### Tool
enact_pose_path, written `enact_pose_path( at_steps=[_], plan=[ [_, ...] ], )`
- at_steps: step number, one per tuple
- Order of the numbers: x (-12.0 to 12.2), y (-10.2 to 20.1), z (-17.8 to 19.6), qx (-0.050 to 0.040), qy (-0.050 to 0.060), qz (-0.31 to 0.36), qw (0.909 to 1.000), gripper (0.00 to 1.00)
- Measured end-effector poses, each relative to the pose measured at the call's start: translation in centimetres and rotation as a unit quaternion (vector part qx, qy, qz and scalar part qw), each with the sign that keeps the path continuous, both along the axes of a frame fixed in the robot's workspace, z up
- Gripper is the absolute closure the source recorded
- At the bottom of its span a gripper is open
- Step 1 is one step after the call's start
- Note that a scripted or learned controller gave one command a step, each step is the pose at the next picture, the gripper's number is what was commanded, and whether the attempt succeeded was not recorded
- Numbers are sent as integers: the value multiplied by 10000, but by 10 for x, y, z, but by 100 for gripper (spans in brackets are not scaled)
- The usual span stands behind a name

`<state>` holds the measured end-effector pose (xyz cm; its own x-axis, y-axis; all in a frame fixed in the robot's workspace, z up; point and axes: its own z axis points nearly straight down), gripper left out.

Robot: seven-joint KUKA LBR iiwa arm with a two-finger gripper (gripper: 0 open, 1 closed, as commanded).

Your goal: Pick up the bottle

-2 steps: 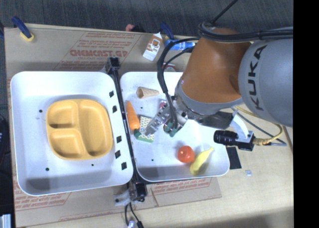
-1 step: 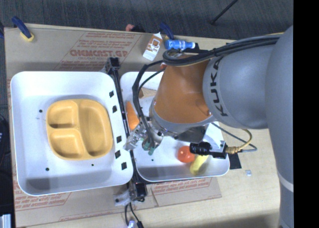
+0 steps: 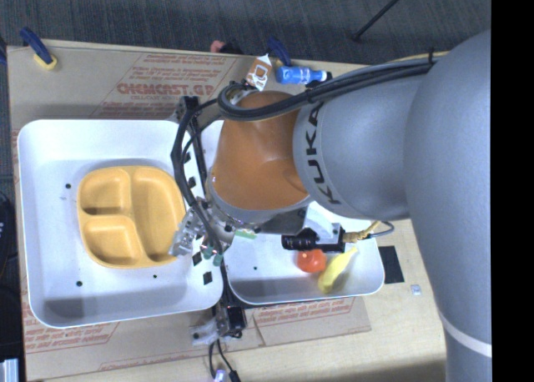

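Hanging low over the seam where the two white bins meet, the gripper [image 3: 193, 240] sits at the edge of a yellow divided plate [image 3: 125, 213] in the near bin [image 3: 33, 205]. From where I stand its tip is a tangle of metal and wire, and I cannot tell whether it is open or closed. The bottle [image 3: 334, 273], if that slim yellow shape is it, lies well away from the gripper, across the dividing wall in the far bin [image 3: 367, 284]. It is tilted on its side, with a small orange ball [image 3: 310, 262] just beside it on the side nearer the gripper. It looks like light, smooth plastic, stiff enough to pinch but liable to roll or slip. I would take it squarely across the middle of its body, clear of the ball.
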<state>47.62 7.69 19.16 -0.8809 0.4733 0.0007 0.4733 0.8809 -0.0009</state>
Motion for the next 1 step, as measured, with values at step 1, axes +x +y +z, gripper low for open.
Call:
enact_pose_path(
  at_steps=[1],
  plan=[
    [2,-30,104,-4,-14,1608,9870,100]
  ],
)
